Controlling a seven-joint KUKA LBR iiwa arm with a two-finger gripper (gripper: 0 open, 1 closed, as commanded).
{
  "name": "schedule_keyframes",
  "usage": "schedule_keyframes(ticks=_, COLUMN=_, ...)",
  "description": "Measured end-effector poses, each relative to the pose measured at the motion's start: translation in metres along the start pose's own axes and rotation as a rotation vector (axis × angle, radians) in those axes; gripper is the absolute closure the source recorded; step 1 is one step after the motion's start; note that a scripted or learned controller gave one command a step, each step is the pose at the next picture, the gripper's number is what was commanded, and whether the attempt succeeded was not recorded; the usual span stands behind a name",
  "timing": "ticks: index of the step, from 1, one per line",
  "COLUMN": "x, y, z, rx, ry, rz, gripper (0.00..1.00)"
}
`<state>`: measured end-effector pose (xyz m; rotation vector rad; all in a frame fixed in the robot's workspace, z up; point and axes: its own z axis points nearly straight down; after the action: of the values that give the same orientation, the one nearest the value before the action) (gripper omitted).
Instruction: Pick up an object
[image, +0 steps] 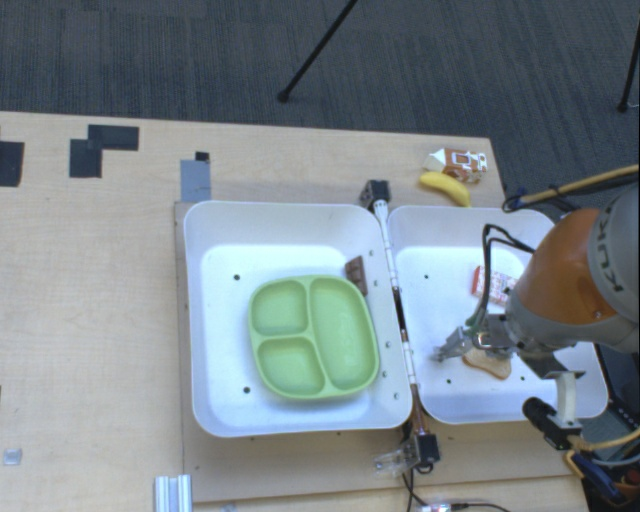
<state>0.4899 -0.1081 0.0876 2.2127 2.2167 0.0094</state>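
Observation:
My gripper (462, 344) is low in the right bin (440, 290), its metal fingers (450, 349) pointing left and down near the bin floor. Just to its right lies a tan, toast-like piece (490, 365), partly under the wrist. A red and white packet (490, 283) sits farther back in the same bin, partly hidden by the arm. The view does not reveal anything held between the fingers.
The left bin (215, 300) holds a green three-compartment plate (312, 338) and a small brown item (355, 269) by the divider. A yellow banana (445, 186) and a small carton (460, 160) lie on the bench behind the right bin.

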Motion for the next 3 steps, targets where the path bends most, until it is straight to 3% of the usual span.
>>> schedule_keyframes(ticks=1, x=0.0, y=0.003, z=-0.012, rx=-0.009, ry=-0.001, rz=-0.001, gripper=1.0)
schedule_keyframes(ticks=2, x=0.0, y=0.002, z=-0.012, rx=-0.006, ry=-0.001, rz=-0.001, gripper=0.0)
schedule_keyframes(ticks=3, x=0.0, y=0.004, z=-0.023, rx=-0.01, ry=-0.002, rz=-0.002, gripper=1.0)
